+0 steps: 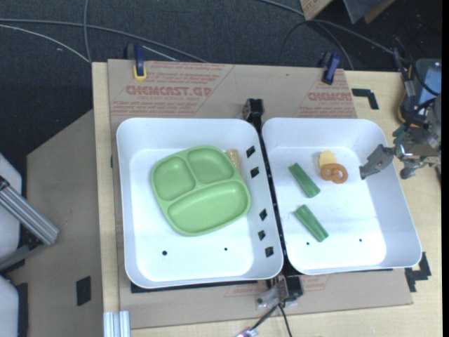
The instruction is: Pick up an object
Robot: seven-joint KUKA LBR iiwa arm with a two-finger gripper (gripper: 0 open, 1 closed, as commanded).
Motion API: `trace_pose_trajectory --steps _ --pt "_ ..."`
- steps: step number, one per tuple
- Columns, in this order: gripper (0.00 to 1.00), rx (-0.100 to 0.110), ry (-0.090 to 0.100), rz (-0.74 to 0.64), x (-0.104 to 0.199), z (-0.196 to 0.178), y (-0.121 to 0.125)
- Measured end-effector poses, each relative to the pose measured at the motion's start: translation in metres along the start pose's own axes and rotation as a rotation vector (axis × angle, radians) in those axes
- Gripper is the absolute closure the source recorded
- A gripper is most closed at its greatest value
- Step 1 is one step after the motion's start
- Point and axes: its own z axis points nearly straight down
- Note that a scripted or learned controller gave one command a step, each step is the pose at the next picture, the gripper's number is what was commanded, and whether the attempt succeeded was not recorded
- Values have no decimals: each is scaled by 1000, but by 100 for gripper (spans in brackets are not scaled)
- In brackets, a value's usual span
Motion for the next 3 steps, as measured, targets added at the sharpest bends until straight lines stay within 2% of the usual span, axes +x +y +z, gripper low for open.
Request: trace_pose_trajectory --steps 1,3 --pt "0 -10 -3 -3 0 -5 2" --pt "0 -5 0 -3 9 81 -2"
